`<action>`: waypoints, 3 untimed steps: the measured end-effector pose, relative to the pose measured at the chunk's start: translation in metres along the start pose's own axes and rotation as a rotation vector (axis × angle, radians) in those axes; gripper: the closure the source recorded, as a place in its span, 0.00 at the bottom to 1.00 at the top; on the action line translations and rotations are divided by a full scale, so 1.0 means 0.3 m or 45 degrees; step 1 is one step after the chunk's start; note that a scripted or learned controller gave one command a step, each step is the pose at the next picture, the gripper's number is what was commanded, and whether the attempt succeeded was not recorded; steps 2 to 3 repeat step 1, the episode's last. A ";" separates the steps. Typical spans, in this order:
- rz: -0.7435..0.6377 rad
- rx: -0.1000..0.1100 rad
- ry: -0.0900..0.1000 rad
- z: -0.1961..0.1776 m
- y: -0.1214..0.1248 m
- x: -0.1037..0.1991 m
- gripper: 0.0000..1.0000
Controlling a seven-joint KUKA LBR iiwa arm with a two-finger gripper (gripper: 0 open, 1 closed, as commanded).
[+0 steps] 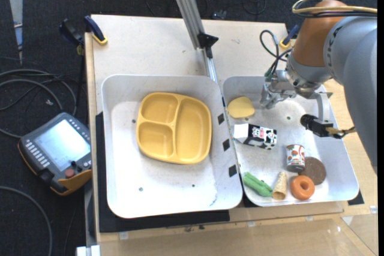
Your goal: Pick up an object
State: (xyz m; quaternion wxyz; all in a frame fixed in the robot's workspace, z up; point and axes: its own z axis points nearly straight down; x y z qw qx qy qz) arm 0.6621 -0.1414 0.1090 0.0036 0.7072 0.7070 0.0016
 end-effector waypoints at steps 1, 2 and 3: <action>-0.005 0.000 0.002 -0.189 0.040 0.011 1.00; -0.005 0.000 0.002 -0.189 0.040 0.011 1.00; -0.005 0.000 0.002 -0.189 0.040 0.011 1.00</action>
